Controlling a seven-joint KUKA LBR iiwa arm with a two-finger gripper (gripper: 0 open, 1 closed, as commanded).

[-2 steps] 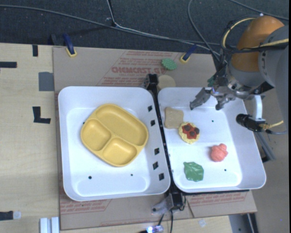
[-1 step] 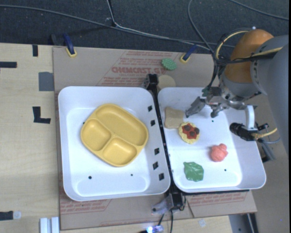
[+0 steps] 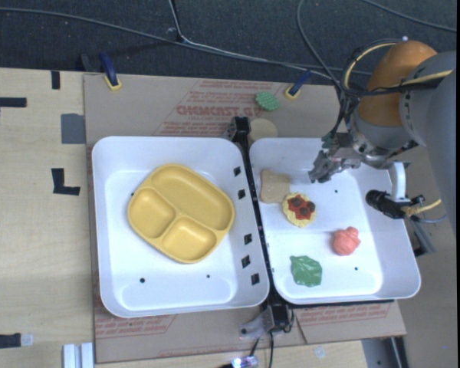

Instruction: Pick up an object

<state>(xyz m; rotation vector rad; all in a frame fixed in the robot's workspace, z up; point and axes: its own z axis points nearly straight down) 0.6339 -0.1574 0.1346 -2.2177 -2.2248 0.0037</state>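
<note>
A yellow plastic plate with three compartments (image 3: 181,213) is lying in the left shallow white bin (image 3: 115,156), which is sitting on the pale brown surface (image 3: 31,228). A small green knobbly piece (image 3: 267,100) is resting on the cardboard behind the bins. In the right white bin (image 3: 391,271), a tan bread-like slab (image 3: 274,185) is lying near the dividing wall, with a round yellow toy topped in red and dark spots (image 3: 299,209) just beside it; further forward, a green leafy toy (image 3: 306,271) and a pinkish-red lumpy toy (image 3: 346,241) are sitting apart. The hand (image 3: 322,172) is hovering above the back of this bin, near the slab and the yellow toy, carrying nothing; how widely it is parted I cannot tell. The approach seems to be under way, so the next move is likely calling for settling over one toy and descending squarely.
</note>
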